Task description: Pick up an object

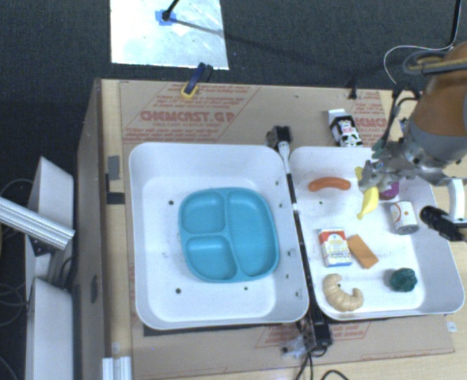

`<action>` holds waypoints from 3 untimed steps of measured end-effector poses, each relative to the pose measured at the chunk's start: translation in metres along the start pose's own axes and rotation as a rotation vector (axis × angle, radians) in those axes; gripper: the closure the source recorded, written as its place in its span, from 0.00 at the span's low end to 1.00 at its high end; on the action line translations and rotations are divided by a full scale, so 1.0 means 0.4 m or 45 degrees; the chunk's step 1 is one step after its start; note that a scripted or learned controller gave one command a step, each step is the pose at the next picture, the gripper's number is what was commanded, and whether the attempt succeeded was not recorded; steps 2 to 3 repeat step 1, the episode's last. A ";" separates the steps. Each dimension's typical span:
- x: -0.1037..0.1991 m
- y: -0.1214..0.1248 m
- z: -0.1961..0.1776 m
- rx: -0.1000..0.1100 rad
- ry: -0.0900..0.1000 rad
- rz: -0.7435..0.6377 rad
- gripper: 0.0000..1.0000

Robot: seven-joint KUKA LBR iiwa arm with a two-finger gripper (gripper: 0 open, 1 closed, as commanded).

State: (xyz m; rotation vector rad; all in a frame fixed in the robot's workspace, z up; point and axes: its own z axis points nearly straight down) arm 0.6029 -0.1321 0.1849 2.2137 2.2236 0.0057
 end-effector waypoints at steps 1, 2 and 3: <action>0.182 -0.015 -0.120 0.003 0.002 -0.001 1.00; 0.182 -0.015 -0.120 0.003 0.002 -0.001 1.00; 0.182 -0.015 -0.120 0.003 0.002 -0.001 1.00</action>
